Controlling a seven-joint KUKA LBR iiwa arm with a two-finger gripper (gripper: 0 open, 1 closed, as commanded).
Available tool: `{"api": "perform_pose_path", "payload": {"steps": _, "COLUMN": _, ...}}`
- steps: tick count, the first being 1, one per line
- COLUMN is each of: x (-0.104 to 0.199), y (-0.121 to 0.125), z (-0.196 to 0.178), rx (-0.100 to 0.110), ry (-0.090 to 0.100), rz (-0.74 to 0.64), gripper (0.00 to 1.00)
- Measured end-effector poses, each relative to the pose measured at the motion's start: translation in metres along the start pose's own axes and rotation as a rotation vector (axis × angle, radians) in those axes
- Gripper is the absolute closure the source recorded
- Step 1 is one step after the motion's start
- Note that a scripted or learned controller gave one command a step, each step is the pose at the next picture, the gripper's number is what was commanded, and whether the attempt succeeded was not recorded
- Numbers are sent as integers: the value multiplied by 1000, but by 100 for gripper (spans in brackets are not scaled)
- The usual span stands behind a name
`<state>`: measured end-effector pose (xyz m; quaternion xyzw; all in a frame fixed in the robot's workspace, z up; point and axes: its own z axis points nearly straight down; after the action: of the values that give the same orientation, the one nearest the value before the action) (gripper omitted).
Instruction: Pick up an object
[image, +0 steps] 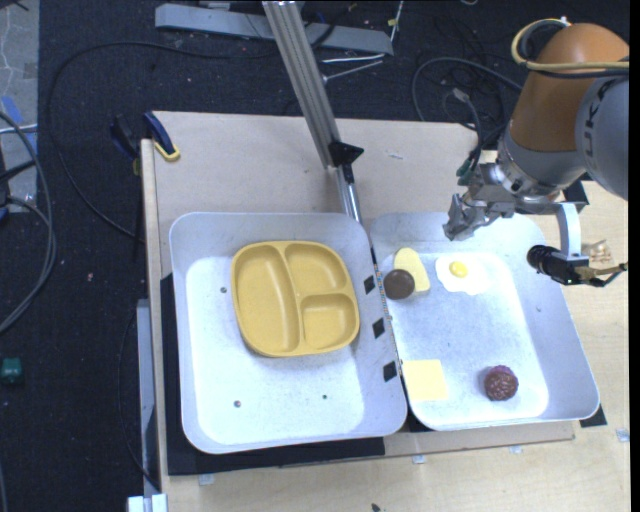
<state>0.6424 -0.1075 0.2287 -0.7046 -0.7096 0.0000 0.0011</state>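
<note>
In the right bin (560, 350) lie a white fried egg with a yellow yolk (466, 273), a brown ball (399, 285) resting against a pale yellow piece (416, 270), a yellow cheese square (424, 379) and a dark red-brown ball (500, 383). My gripper (458, 226) hangs over the bin's far edge, just above and behind the egg. It is apart from every object, and nothing shows between its fingers.
The left bin (200, 400) holds a yellow divided plate (295, 297). A grey metal pole (310, 85) slants down to the seam between the bins. Black clips (378, 327) sit along that seam. Wooden bench surface surrounds both bins.
</note>
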Motion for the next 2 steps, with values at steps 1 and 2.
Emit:
{"api": "perform_pose_path", "payload": {"steps": 1, "x": 49, "y": -18, "z": -4, "rx": 0, "ry": 0, "rz": 0, "gripper": 100}}
{"api": "perform_pose_path", "payload": {"steps": 2, "x": 105, "y": -27, "z": 7, "rx": 1, "ry": 0, "rz": -1, "gripper": 100}}
